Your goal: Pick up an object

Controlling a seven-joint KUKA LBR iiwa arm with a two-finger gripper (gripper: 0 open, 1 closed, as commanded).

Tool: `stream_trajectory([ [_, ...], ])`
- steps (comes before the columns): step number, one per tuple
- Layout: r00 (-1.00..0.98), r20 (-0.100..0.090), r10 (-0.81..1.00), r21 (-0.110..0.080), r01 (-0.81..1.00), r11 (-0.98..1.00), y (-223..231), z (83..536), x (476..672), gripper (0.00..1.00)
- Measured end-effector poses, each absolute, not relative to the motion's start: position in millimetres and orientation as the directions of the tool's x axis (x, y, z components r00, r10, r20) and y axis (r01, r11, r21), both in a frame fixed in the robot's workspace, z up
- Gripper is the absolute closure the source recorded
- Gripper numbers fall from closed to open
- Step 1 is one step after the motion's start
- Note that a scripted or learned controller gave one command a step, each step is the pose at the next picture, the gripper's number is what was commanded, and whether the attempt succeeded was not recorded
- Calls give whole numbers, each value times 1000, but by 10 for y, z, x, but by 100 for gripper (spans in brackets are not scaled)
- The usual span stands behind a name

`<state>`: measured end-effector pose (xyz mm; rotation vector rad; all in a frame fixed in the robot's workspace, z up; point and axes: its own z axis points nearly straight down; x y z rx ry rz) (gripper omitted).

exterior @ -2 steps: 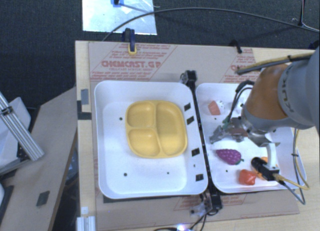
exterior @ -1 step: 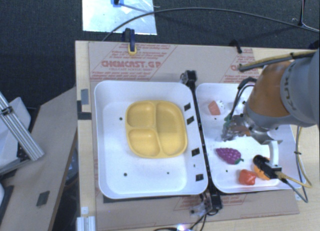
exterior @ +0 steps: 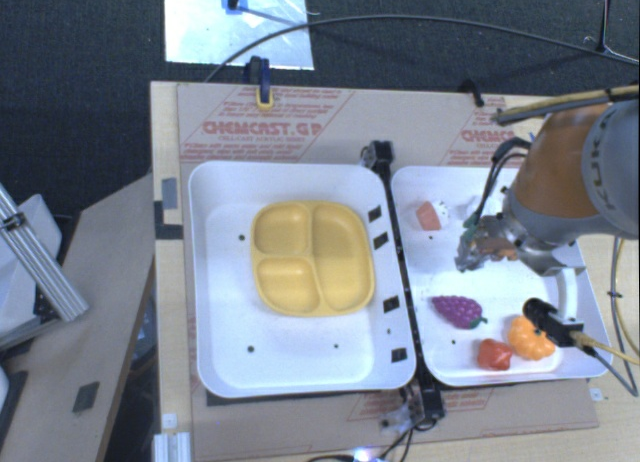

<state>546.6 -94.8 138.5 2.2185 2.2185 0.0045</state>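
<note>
end effector (exterior: 478, 246) low over right bin (exterior: 445, 355), grip state cannot be told | purple grapes (exterior: 457, 309) just below it | yellow divided plate (exterior: 310, 256) in left bin (exterior: 225, 350)

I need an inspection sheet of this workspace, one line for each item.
Surface: bench with two white bins, left bin and right bin.
Job's things: in right bin, pink block, purple grapes, red fruit, orange fruit.
Clutter: yellow divided plate in left bin.
Grippers: pincer over right bin, above the grapes; fingers unclear.
Cables: black cable across the floor behind the bench.
Surroundings: dark carpet, shiny sheet on the floor.
</note>
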Motion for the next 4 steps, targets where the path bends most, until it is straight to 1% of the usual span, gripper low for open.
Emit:
stream_trajectory([
  [1, 1, -1, 1000, 6, 1000, -1, -986, 1871, 5400, 100],
  [2, -4, -2, 1000, 9, 1000, 4, -994, 2519, 5426, 100],
  [3, -9, 1, 1000, 4, 1000, 9, -464, 2565, 5462, 100],
  [4, -10, 2, 1000, 3, 1000, 10, 85, 2597, 5521, 100],
])
